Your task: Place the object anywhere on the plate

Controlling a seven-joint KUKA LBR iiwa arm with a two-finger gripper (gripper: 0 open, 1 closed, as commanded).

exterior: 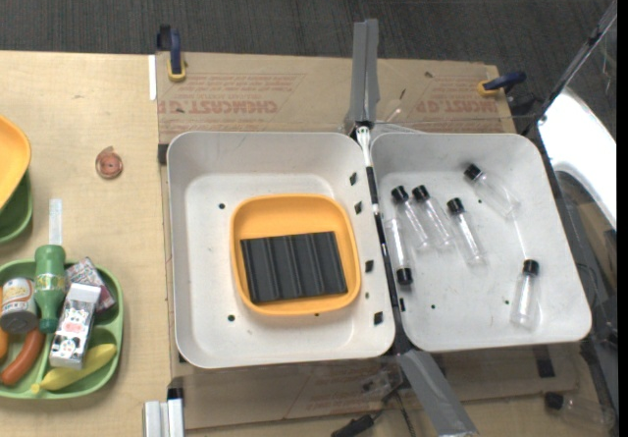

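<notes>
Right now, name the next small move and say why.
Probably bring the arm over the right white bin and down onto one clear, black-capped vial: several vials lie loose there, while the orange square plate in the left white bin carries a dark ribbed pad.

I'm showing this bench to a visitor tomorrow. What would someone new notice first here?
The eye lands first on the orange plate in the left white bin, with a dark ribbed block lying flat on it. Next come the clear vials with black caps scattered across the right bin. At the far left of the bench, a green tray holds toy food.
</notes>
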